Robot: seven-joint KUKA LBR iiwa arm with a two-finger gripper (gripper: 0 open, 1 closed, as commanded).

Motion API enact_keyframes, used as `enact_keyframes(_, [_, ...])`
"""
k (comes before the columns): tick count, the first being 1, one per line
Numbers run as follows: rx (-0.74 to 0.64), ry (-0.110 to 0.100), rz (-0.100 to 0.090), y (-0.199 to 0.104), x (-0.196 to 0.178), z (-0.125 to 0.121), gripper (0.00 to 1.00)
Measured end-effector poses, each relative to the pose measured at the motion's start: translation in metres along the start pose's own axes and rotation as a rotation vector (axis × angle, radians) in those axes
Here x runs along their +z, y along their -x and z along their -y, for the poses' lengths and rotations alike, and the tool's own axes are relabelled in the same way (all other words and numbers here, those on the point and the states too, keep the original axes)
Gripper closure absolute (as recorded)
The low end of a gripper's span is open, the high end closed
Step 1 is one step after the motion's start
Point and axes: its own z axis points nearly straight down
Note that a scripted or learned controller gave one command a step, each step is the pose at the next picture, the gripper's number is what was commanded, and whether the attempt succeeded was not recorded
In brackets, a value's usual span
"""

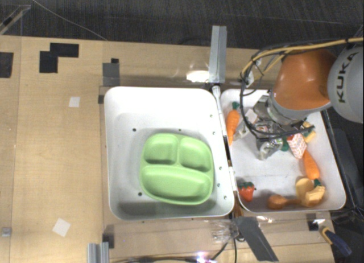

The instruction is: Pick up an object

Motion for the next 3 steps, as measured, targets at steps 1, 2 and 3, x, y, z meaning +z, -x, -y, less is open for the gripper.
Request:
enact_keyframes(1, [0.176,-0.002,0.007,-0.015,-0.001,-0.018,0.0])
enact_keyframes(2, [0.123,0.001,0.001,-0.001,0.0,0.001,0.0])
enact_keyframes(3, [0.258,0.002,0.006,-0.004,0.0,-0.005,0.0])
